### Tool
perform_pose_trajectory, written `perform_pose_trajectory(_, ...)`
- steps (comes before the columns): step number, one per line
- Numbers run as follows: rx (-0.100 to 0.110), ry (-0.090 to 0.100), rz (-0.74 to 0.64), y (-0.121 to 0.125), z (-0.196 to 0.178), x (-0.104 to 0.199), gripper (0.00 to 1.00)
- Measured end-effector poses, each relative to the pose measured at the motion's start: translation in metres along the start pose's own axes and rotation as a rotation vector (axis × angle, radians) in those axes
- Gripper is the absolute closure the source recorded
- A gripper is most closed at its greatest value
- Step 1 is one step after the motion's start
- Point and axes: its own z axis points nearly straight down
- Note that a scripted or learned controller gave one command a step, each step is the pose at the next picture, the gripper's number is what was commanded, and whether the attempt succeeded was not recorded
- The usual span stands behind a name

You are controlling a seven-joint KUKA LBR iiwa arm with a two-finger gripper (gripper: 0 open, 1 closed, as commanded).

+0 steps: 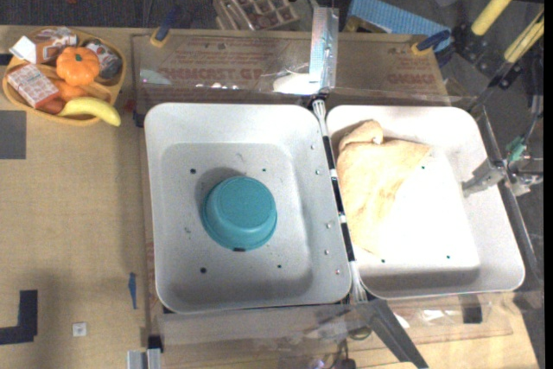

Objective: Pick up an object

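1. A teal bowl (pixel 240 213) sits upside down near the middle of the left bin (pixel 173 134).
2. A crumpled cream cloth (pixel 376 173) lies against the left wall of the right bin (pixel 484 272).
3. The hand (pixel 497 175) hovers at the right bin's right rim; whether it is apart or together, I cannot tell.

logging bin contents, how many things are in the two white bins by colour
teal: 1, the bowl upside down in the left bin
cream: 1, the cloth crumpled in the right bin
total: 2
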Motion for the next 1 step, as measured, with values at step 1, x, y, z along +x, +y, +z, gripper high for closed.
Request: perform_pose_trajectory(1,0.001,0.001,-0.133,0.0180,0.0731,0.0731,0.00)
